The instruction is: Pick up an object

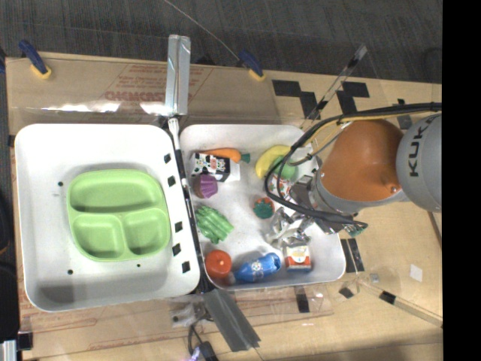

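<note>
**Gripper low in the right bin**

We saw the metal two-finger gripper (284,228) down in the shallow white right bin (325,268), among a small orange-and-white carton (299,258), a teal ball (263,207) and a yellow banana (270,159). We could not tell its opening. A blue bottle (256,268) lay lengthwise along the near wall, leaving little free floor

1. Grey arm (425,164) with rounded housing, dark "KU" lettering on its side.
2. Broad glossy orange band (361,164) above the wrist.
3. Black cables (316,138) looping at the band's 9 o'clock.
4. Metallic silver gripper (284,228).
</note>
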Controlling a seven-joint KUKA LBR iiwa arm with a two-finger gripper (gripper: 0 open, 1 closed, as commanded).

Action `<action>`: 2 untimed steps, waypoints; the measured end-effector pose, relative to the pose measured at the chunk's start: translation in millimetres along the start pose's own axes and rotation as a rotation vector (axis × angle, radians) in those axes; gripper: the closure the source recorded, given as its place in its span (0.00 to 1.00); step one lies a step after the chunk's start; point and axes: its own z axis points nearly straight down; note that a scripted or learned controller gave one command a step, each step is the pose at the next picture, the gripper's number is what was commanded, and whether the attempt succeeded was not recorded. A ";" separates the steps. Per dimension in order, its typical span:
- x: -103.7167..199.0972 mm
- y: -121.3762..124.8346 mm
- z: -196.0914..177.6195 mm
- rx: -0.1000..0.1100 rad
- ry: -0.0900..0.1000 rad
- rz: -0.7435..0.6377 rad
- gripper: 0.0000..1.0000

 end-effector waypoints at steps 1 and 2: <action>-0.2 0.9 0.8 -0.002 0.001 -0.001 0.00; -45.1 36.8 1.6 -0.006 0.003 0.142 0.00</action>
